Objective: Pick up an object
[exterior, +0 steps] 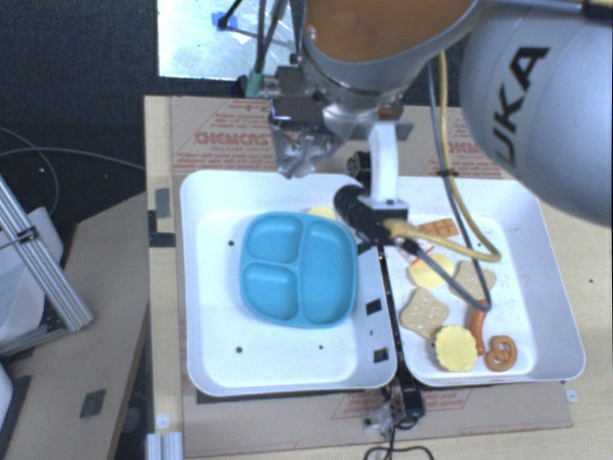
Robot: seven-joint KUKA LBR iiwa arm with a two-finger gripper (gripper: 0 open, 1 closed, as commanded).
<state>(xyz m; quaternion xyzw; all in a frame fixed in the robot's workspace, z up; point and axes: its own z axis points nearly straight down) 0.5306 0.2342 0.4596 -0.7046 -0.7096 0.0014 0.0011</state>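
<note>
Counter [105, 257]: a printed cardboard sheet [220, 137] lies on it and carries both white bins, side by side and touching along their inner walls.

Left bin [206, 353]: one blue divided plate [297, 268] with three compartments lies flat, slightly toward 3 o'clock of the bin's centre and close to the inner wall. A small pale yellow piece [322, 214] shows just past the plate's rim at 12 o'clock; what it is cannot be told.

Gripper [299, 156]: it hangs over the left bin's far edge, at 12 o'clock of the plate and apart from it. The picture is blurred here, so whether the gripper is spread or pressed together cannot be told. Nothing is seen held in it.

Right bin [548, 286]: the candidate objects sit in a loose cluster in the left half.
- Orange waffle piece [441, 229] at 12 o'clock of the cluster.
- Pale yellow slices [428, 271] just below it.
- Tan cracker [422, 312] at 7 o'clock of the cluster, near the inner wall.
- Round yellow slice [456, 348] at 6 o'clock, touching the cracker.
- Orange sausage [476, 322] between the round slice and the pretzel [500, 353], which lies at 5 o'clock.

No object is lifted — all rest on the bin floors.
</note>
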